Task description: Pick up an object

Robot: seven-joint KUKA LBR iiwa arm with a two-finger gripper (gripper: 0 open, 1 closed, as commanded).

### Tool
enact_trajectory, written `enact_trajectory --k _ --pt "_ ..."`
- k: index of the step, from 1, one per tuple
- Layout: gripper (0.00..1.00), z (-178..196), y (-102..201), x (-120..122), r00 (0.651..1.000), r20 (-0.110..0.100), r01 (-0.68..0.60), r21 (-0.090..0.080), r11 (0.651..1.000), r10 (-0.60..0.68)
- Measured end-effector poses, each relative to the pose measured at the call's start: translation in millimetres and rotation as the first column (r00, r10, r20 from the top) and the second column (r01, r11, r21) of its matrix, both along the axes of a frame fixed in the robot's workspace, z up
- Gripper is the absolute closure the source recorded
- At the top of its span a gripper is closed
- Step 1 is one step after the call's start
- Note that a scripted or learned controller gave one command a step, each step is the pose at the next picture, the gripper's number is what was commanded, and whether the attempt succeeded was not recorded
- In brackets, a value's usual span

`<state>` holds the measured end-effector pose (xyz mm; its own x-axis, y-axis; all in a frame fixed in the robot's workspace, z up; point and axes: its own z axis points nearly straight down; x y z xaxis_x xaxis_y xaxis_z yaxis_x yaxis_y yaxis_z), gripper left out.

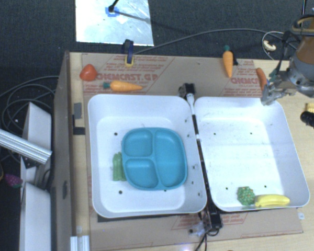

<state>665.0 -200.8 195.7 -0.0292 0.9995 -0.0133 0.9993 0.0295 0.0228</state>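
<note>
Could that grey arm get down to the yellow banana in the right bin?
Probably yes: the yellow banana lies uncovered by the near wall of the right white bin, the green broccoli piece beside it; the gripper hangs over the far edge.

Right bin [282, 140], near edge: one yellow banana [272, 200], lying flat; one green broccoli-like piece [245, 195], touching its left end. Neither is between my fingers.
</note>
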Motion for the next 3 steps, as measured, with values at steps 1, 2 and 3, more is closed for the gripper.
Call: enact_trajectory --k 1,2,3 --pt "1.00 11 0 1 1.000 0.004 -0.004 -0.003 1.000 0.004" --pt "1.00 -10 108 -6 0.999 -0.021 0.025 0.014 1.000 -0.024" --pt "0.00 -9 106 -6 0.999 -0.021 0.026 0.012 1.000 -0.026"
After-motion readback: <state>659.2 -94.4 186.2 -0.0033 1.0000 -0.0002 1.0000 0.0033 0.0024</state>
